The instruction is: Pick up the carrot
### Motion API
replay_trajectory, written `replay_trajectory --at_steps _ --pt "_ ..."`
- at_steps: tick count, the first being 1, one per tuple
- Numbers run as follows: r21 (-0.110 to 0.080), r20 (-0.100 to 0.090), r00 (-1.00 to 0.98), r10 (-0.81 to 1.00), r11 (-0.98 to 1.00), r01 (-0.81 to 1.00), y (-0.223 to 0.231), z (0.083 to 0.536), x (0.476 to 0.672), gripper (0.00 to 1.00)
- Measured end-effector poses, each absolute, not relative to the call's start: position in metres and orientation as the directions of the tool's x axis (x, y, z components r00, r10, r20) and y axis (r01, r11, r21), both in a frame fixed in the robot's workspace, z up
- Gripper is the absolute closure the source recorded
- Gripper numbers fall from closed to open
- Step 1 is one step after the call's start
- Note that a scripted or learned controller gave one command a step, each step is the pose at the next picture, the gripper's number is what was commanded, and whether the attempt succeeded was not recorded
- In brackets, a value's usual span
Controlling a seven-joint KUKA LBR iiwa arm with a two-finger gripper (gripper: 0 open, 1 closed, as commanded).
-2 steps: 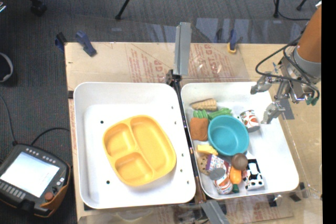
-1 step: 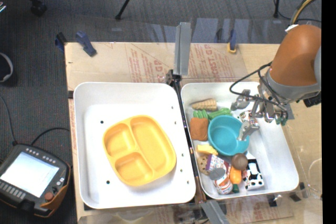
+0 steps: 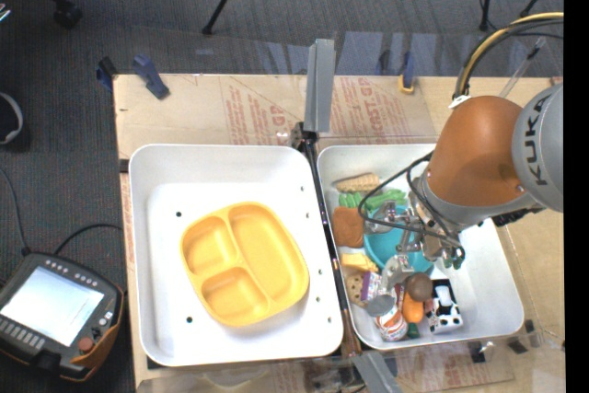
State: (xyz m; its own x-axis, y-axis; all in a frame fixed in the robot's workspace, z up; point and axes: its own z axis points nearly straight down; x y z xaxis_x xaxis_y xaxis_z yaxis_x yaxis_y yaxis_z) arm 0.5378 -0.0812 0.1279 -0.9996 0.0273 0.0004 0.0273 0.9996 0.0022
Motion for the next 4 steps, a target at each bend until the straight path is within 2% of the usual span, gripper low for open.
replay_trajectory --at_steps 1,2,3,4 --pt "-0.013 -0.069 -0.995 -0.068 0.998 -0.067 -0.086 0.113 0.512 0.0" --pt "-0.018 -0.09 -0.994 -0.058 0.998 -0.056 -0.085 0.113 0.505 0.0" --pt "-0.025 -0.07 -0.963 -0.261 0.965 -0.26 -0.08 0.108 0.504 0.0" --pt "-0.026 -0.052 -0.965 -0.257 0.966 -0.256 -0.084 0.115 0.5 1.0"
